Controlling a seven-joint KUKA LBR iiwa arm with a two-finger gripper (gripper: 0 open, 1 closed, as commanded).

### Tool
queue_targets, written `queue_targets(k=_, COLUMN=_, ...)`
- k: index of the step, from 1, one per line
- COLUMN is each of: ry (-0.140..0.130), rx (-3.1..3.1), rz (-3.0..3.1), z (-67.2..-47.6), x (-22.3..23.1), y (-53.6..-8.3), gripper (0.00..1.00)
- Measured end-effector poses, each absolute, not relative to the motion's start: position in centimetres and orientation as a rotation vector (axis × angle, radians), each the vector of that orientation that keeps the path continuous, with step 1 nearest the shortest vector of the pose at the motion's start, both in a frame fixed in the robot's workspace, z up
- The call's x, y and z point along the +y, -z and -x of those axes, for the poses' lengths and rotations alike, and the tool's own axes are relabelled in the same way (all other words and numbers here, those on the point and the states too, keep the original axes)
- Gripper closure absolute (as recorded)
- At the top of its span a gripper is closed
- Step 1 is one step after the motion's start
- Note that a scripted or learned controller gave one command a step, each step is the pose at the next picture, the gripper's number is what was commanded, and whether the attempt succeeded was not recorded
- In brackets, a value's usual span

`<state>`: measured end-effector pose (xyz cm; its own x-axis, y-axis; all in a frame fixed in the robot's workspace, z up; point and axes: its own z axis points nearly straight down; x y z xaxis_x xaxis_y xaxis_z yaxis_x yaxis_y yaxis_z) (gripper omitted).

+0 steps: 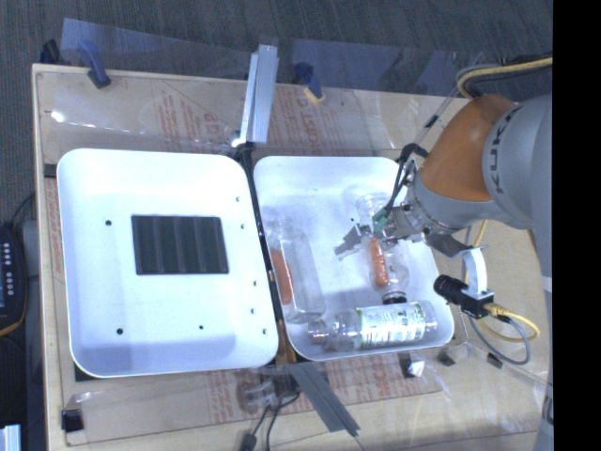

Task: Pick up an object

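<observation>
You see the grey arm (498, 163) with its orange band reaching in over the right rim of the right bin (310, 172), its gripper (368, 238) low over the middle of that bin. A small orange-red object (378, 263), long and narrow like a marker or toy sausage, lies just below the gripper, running toward the bin's near edge. Whether it sits between the fingers you cannot tell, because the wrist and clear clutter hide the tips; how wide the gripper stands is likewise not readable.

Along the near edge of the right bin a clear plastic bottle (380, 325) lies on its side, label up, its dark cap pointing toward the near right corner. Against the left wall of that bin you see a clear plastic piece (302, 275) with a thin orange stick (283, 278) beside it, parallel to the wall. Another clear, crumpled item (368, 200) lies near the far right part of the bin, close to the wrist.

The left bin (84, 252) carries a dark ribbed rectangle (180, 244) at its middle. Both bins touch along their shared edge on the bench (141, 97).
</observation>
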<state>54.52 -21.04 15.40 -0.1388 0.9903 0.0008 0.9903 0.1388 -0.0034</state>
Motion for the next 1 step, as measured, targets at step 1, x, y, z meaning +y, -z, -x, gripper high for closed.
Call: queue_targets(k=1, ry=-0.003, rx=-2.368, rz=2.060, z=-54.52, x=-21.04, y=-15.40, gripper=0.00)
